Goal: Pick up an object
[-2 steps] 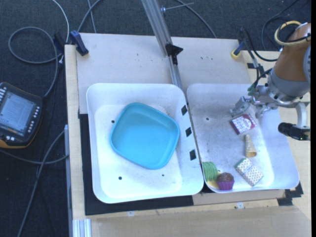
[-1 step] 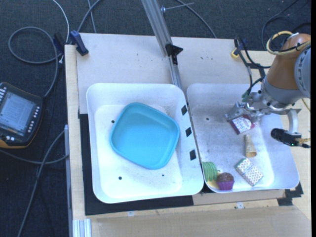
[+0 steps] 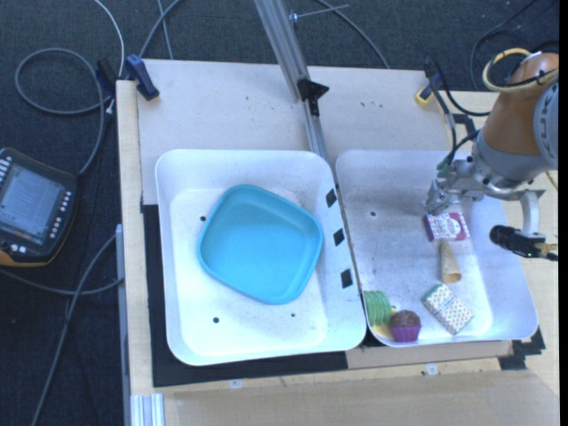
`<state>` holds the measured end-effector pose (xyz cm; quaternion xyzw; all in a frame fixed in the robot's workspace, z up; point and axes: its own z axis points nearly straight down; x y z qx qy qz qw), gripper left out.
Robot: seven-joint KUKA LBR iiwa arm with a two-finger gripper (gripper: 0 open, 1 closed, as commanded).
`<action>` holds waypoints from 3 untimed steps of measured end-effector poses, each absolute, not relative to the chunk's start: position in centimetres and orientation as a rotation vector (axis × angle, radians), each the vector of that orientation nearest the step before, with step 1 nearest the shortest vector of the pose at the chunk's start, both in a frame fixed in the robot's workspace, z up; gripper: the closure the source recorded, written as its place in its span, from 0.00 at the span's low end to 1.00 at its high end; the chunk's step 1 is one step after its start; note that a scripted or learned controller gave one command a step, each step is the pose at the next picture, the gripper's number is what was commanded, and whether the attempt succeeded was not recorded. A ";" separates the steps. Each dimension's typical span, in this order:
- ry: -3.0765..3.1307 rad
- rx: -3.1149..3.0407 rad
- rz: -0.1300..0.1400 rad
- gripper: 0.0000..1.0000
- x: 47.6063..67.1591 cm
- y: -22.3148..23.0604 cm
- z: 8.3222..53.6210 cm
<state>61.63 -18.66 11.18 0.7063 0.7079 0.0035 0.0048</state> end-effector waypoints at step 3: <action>2.219 2.218 0.004 1.00 62.5 -18.4 26.2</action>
